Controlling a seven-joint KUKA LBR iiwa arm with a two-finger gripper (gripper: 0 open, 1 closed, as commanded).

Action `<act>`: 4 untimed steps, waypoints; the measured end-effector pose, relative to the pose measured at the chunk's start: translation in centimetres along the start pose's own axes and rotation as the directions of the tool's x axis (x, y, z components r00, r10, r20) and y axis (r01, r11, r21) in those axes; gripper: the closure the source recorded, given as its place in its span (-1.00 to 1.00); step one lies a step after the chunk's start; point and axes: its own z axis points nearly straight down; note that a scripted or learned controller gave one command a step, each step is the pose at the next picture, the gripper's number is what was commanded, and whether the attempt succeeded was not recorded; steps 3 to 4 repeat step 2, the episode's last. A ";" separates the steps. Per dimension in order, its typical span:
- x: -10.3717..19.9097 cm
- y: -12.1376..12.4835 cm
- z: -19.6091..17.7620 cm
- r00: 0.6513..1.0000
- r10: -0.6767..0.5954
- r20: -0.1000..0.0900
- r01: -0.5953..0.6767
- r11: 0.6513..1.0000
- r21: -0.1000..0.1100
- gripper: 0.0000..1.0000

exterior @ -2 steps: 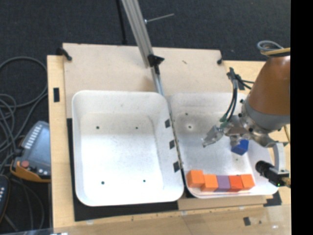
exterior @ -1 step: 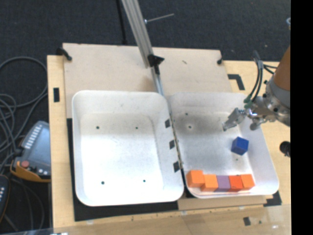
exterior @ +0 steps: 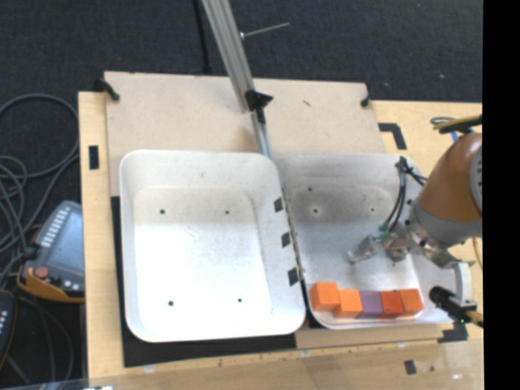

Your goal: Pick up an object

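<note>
Seen from above, my arm (exterior: pixel 452 189) reaches from the right into the right bin (exterior: pixel 341 187) on the tabletop (exterior: pixel 203 108). My pincer (exterior: pixel 382 247) hangs low over that bin's floor (I cannot tell how far it is spread). Along the bin's near wall lies a row of blocks: orange blocks (exterior: pixel 338 297), a purple block (exterior: pixel 370 302), then a red block (exterior: pixel 392 301). The left bin (exterior: pixel 203 165) sits beside it.

Handheld pendant (exterior: pixel 58 252) off the bench's left — cables (exterior: pixel 28 136) beside it.
</note>
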 end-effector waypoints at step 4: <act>0.0 0.1 -1.4 1.000 0.008 0.001 -0.008 1.000 -0.005 -1.00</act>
